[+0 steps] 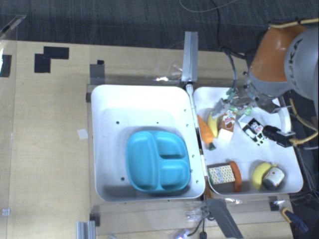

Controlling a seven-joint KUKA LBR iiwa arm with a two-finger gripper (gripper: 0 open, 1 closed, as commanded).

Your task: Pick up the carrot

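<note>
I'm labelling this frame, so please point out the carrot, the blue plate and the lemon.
carrot [204,130]: camera view, middle of its orange body.
blue plate [144,171]: camera view, bare left compartment.
lemon [260,175]: camera view, yellow middle.

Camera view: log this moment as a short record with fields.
carrot: carrot lies in the right bin, against its left wall
hand: hand low over the right bin's far end, among small items, apart from the carrot
left bin: left bin holds a blue divided tray
near carrot: yellow piece beside it
front of right bin: lemon, patterned block
task state: carrot not picked up
</note>
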